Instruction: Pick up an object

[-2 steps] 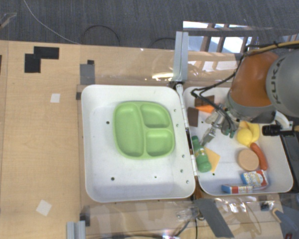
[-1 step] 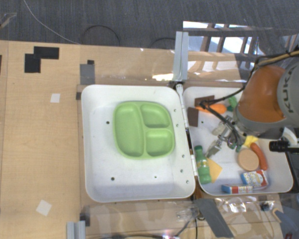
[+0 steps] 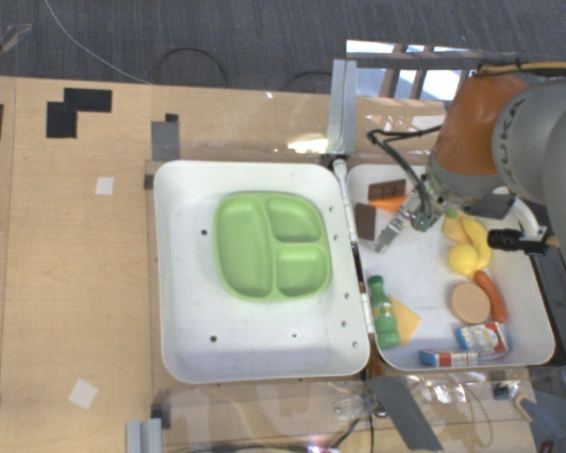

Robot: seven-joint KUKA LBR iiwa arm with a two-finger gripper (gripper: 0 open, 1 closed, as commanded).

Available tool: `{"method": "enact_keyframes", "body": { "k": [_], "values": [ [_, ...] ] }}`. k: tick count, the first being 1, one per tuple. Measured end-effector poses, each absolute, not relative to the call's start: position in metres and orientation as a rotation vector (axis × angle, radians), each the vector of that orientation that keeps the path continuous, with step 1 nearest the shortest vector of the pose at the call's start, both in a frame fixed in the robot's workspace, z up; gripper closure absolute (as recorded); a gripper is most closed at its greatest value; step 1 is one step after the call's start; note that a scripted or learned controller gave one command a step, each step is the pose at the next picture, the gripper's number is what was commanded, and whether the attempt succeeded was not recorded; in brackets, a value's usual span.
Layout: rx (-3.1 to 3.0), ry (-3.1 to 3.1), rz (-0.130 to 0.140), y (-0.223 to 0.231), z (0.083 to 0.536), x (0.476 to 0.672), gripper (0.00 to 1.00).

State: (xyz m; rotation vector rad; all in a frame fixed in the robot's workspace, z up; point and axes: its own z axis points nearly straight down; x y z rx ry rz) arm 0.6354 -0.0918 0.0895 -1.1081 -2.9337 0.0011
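Observation:
My gripper (image 3: 389,234) hangs low over the upper left part of the right bin (image 3: 424,274), pointing down and to the left. Just left of it lies a brown block (image 3: 365,220), and an orange piece (image 3: 387,198) sits just above it. A banana (image 3: 474,233) and a lemon (image 3: 463,260) lie to the gripper's right. Nearer the front are a red sausage (image 3: 492,293), a round tan disc (image 3: 470,302), a green bottle (image 3: 384,310) and a yellow cheese wedge (image 3: 408,322).
The left bin (image 3: 184,281) holds a green divided plate (image 3: 272,245). A small tube (image 3: 448,358) and a red-and-white pack (image 3: 481,338) lie along the right bin's front wall. The arm's grey body and orange band (image 3: 476,125) hang over the right bin's back edge.

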Motion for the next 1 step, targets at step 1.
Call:
{"method": "enact_keyframes", "body": {
  "k": [1],
  "values": [
    [-1.056, -2.906, 0.024, -0.0947, 0.0906, 0.6532, 0.0]
  ]
}}
